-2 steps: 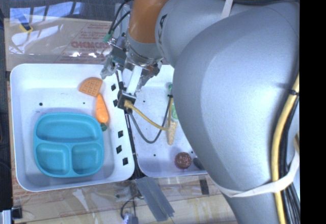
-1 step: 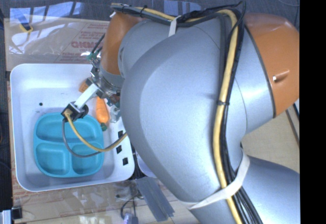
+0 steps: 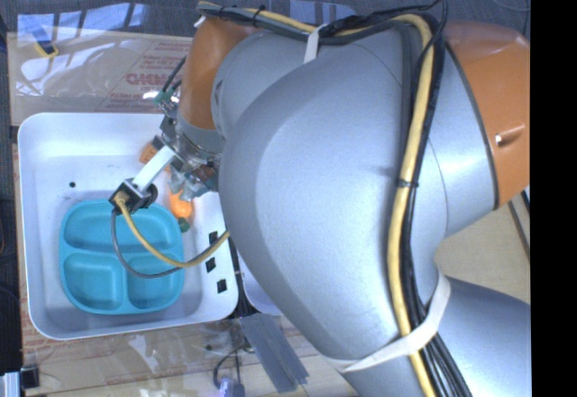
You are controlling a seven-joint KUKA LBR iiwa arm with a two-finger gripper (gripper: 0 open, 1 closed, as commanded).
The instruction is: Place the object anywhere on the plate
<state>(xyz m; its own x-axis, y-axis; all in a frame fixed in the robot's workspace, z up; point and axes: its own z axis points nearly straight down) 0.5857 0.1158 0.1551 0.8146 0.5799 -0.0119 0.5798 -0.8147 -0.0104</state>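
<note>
A blue plate point(image 3: 113, 258) with three compartments lies in the left white bin point(image 3: 41, 161), toward its front. My gripper point(image 3: 185, 177) hangs over the bin just past the plate's far right corner, mostly hidden under the wrist. A small orange object with a green bit point(image 3: 181, 205) shows right below the gripper, beside the plate's right rim, over the bin floor. I cannot make out whether it is held. Another orange scrap point(image 3: 147, 152) peeks out to the gripper's left.
A yellow cable point(image 3: 149, 251) loops from the wrist down across the plate's right half. A white bar with a black end point(image 3: 135, 191) sticks out over the plate's far edge. The grey arm point(image 3: 361, 188) covers the right bin. Clear plastic sheeting point(image 3: 99, 61) lies behind the bins.
</note>
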